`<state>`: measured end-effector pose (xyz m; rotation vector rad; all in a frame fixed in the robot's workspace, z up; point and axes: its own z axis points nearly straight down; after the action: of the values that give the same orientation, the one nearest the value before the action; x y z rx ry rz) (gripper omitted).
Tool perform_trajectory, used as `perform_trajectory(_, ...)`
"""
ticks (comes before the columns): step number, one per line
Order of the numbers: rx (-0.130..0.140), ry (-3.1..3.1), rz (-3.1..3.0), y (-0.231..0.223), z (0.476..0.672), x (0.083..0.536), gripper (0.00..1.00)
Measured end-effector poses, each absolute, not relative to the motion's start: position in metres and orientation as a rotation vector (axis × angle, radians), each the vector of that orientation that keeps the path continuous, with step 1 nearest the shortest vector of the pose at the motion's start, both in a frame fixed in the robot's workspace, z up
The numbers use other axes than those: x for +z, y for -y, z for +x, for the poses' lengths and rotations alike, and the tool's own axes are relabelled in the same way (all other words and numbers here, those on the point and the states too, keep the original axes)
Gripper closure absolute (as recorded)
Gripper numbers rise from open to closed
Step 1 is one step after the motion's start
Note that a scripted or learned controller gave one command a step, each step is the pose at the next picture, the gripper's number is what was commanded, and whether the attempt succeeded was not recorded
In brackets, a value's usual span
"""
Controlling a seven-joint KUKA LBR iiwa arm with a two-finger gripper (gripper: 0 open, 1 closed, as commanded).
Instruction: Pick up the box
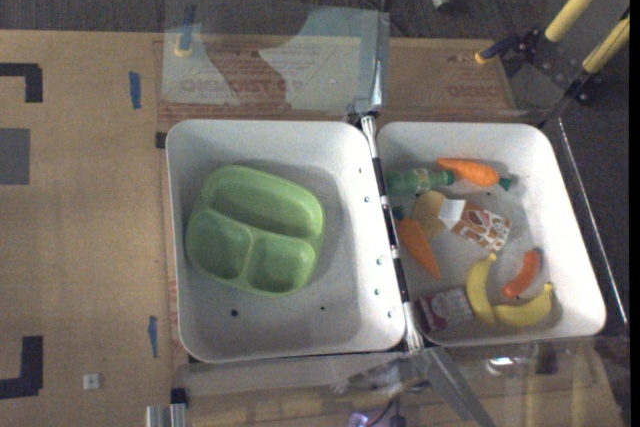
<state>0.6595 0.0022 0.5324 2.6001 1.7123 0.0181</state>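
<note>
Box (447, 307): lying flat in the right bin's (578, 215) near left corner, touching the wall.
Banana (505, 303): crowding the box's right end; risking a snagged or double grasp.
Carrot (419, 246): sitting just beyond the box.
Carton (482, 226): risking being mistaken for the box.
Gripper: cannot tell opening or hold.

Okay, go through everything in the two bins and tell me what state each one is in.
Green tray: upright, in the left bin.
Box: lying flat, right bin.
Red packet: flat, against banana.
Banana: whole, unpeeled.
Green bottle: on its side.
Carrots: lying loose.
</note>
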Motion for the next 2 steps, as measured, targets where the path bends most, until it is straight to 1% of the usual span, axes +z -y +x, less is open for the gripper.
perform_trajectory(2, 0.024, -1.719, 2.587, -0.006, 0.661, 0.554, 1.00)
